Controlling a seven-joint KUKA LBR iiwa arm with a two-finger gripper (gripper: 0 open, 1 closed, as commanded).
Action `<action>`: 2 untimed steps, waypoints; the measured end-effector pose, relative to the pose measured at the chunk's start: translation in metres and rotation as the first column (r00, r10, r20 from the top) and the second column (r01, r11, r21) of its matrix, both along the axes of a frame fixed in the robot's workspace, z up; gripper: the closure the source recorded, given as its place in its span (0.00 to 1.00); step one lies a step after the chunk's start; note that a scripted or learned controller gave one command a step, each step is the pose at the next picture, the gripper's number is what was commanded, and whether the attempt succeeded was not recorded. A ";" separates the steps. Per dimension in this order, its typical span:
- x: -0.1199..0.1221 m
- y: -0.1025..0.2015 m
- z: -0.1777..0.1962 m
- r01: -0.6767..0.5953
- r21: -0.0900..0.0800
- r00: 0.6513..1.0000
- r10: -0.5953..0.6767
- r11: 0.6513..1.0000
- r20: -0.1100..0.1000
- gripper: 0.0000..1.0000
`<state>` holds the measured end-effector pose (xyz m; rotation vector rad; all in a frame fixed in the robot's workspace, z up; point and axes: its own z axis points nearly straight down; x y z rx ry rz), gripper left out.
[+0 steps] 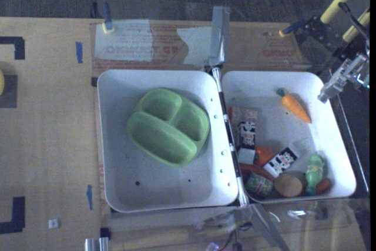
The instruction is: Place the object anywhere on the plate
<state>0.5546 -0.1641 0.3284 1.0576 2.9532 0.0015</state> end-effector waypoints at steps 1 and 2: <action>-0.004 0.124 -0.040 0.148 0.001 0.989 -0.148 0.989 -0.003 1.00; 0.013 0.204 -0.143 0.033 0.002 0.999 -0.033 0.999 -0.003 1.00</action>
